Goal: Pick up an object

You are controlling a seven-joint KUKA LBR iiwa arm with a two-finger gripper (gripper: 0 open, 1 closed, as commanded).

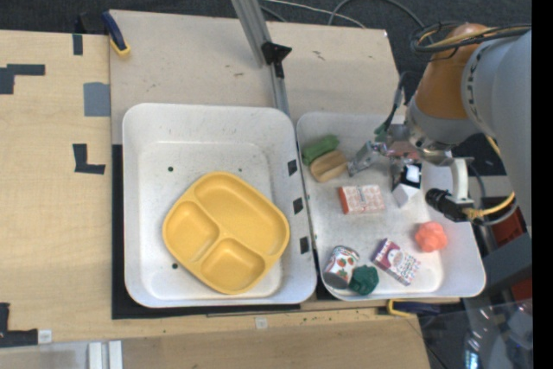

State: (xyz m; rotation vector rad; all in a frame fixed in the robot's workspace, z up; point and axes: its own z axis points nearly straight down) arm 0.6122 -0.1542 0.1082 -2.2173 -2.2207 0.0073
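At the far left the wooden table (52,186) carries a few dark tape marks, and beside it sits the left white bin (143,134), holding a yellow divided plate (226,231) that lies flat and slightly turned in the bin's lower middle. A grey metal pole (246,9) slants down from the top and ends at the rim where the two bins meet. The right white bin (458,272) holds the loose objects: a green piece (318,146) and a tan, bun-like piece (327,166) touch each other near its upper left corner; a small red and white box (361,200) lies near the middle; along the lower edge a round printed cup (342,263) touches a dark green lump (364,279), with a flat printed packet (397,261) just beside them; an orange ball (430,237) rests near the right wall. The arm (484,91) reaches in from the right, its orange band above the wrist, bent down over the upper part of the right bin. The claw (380,153) hangs low just right of the tan piece and above the red and white box, its fingers spread apart and pointing leftward, with nothing between them.
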